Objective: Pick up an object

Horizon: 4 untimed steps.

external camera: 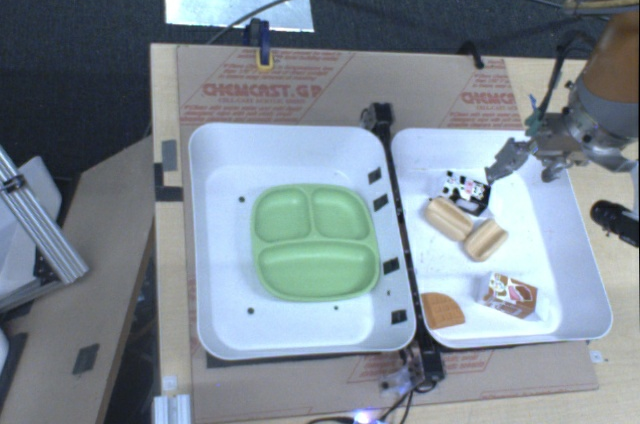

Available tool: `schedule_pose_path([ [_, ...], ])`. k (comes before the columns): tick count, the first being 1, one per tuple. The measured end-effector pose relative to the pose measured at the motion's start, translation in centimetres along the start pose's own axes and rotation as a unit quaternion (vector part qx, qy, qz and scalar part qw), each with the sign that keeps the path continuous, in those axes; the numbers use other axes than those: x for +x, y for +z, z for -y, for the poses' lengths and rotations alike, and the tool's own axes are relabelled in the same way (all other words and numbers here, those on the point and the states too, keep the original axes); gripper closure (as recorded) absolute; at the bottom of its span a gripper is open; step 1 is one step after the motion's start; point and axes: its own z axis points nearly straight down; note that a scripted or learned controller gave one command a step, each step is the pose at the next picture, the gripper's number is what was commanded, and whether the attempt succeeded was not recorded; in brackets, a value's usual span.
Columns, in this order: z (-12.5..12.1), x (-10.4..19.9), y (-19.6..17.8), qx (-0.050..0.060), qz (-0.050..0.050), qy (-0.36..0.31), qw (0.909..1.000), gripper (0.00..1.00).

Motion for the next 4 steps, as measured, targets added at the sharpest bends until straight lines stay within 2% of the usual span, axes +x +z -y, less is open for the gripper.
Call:
schedule_pose_path([
  [1, -0.2, 0.0, -0.5, -0.005, 0.001, -0.001, 1.0000, 0.00],
  [3, -0.4, 1.2, 11.5, -0.003, 0.000, 0.000, 1.0000, 0.00],
  [4, -0.7, 1.1, 16.4, -0.007, 0.001, 0.002, 1.0000, 0.00],
])
